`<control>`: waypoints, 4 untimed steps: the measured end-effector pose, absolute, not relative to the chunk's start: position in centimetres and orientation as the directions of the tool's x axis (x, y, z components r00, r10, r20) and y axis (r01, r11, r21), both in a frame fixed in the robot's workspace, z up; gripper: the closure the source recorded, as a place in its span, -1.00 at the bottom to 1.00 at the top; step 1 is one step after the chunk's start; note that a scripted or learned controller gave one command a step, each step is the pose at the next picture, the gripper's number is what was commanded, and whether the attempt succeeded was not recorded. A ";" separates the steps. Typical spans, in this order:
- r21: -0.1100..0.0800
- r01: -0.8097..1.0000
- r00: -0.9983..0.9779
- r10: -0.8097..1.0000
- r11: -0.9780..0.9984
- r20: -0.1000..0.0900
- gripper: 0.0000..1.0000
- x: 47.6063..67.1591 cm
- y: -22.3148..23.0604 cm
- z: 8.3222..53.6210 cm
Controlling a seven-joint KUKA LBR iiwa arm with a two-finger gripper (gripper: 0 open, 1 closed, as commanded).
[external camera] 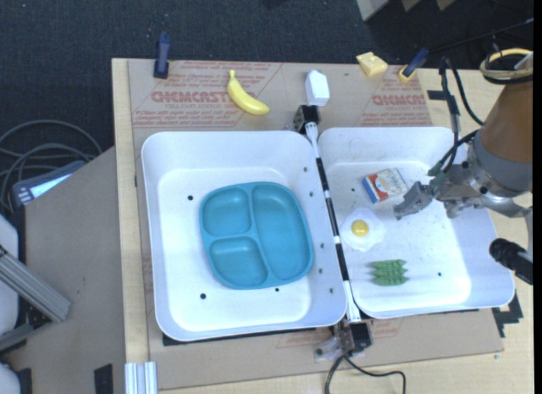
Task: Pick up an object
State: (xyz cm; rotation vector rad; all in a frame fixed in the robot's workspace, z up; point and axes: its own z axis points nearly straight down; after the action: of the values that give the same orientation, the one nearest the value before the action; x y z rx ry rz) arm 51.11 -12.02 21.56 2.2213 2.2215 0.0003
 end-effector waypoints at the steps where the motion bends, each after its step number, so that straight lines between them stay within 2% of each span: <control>1: -0.002 1.000 0.001 1.000 -0.001 0.001 -1.00 48.3 -9.9 13.1; 2: -0.003 1.000 0.001 1.000 -0.001 0.001 -1.00 47.8 -10.7 8.9; 3: 0.000 1.000 0.002 1.000 -0.002 0.001 1.00 47.9 -10.7 9.9; 4: -0.001 1.000 0.002 1.000 -0.002 0.001 -1.00 47.9 -10.7 9.9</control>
State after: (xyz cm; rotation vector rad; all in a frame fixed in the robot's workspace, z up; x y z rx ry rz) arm 47.88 -10.66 9.86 2.2242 2.2199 0.0001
